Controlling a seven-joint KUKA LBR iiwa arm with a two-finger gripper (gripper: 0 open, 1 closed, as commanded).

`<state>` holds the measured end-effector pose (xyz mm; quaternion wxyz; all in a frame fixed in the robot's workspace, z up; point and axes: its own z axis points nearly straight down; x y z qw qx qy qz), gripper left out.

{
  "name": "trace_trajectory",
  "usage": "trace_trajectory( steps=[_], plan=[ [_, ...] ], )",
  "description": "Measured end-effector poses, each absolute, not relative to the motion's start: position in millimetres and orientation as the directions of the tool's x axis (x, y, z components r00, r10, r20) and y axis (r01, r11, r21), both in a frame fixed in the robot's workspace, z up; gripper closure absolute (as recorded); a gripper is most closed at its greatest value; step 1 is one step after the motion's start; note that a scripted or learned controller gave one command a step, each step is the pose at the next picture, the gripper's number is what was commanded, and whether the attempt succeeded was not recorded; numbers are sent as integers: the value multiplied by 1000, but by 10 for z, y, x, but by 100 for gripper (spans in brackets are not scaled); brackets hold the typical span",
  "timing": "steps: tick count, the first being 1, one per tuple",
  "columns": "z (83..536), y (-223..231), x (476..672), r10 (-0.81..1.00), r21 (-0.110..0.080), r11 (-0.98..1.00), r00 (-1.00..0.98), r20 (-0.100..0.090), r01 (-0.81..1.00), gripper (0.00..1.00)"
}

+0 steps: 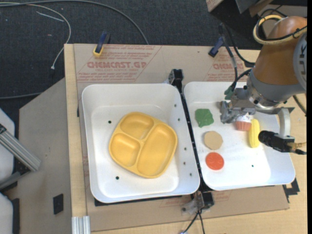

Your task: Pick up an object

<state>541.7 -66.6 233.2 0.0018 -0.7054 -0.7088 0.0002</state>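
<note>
In the right bin, just under the gripper, a small pinkish-red piece is seen, partly covered by the tool from above. From the gripper it lies at about five o'clock, almost touching, and it is judged the nearest candidate for the pick, since only a short drop would be called for. Whether anything is held, or how the tool is set, cannot be told from this slant.

Just beside that piece, at three o'clock of it, a yellow banana-like piece is laid with its long axis running twelve to six o'clock. At about nine o'clock of the gripper a green lumpy piece is found, matte and irregular in outline. At seven o'clock a tan disc is laid flat, and below it, further toward six o'clock, a round red-orange disc with a smooth face. All these look like moulded plastic toy food, light and rigid, though this is a judgement only.

The bin itself is shallow, white and glossy, with rounded corners. In the left bin a yellow divided plate with three compartments is set, well apart from the arm, whose orange band is seen at the upper right.
</note>
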Motion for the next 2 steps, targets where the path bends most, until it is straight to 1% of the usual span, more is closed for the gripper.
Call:
trace_trajectory(
  steps=[1,2],
  plan=[
    [2207,-142,5605,1000,0,6,-6,1,1000,100],
    [2177,307,5690,1000,2,5,-5,1,1000,100]
  ],
)
